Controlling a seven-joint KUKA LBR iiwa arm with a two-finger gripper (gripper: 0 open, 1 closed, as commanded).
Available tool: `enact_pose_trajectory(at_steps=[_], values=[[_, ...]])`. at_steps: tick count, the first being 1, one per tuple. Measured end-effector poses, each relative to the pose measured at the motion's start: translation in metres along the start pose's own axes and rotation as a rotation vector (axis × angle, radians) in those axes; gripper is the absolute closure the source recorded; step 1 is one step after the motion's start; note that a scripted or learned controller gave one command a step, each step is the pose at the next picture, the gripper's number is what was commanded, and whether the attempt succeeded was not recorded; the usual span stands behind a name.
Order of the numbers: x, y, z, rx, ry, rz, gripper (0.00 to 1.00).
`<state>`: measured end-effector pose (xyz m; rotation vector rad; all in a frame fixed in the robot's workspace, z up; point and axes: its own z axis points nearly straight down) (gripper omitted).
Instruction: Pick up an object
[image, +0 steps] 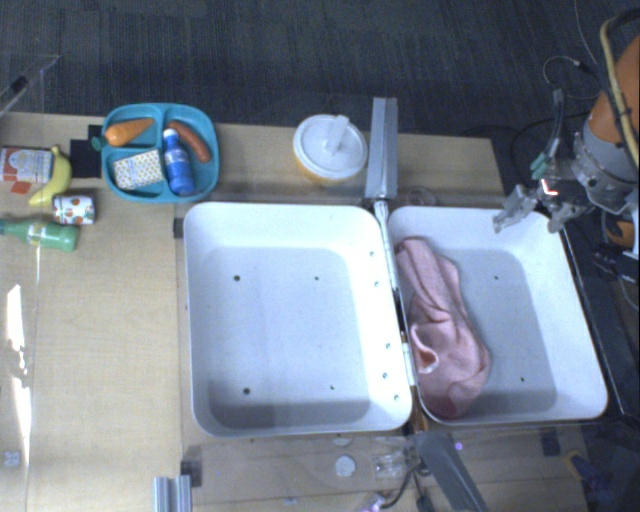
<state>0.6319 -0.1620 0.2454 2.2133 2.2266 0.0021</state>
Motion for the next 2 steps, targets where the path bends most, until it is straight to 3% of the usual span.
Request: enact_pose_trajectory(at_steps=[1, 2], values=[[0.013, 0.020, -0.015, -0.002, -0.001, 0.493, 0.00], [0.076, 0.031, 0.147, 0.001, 0.001, 0.242, 0.00]])
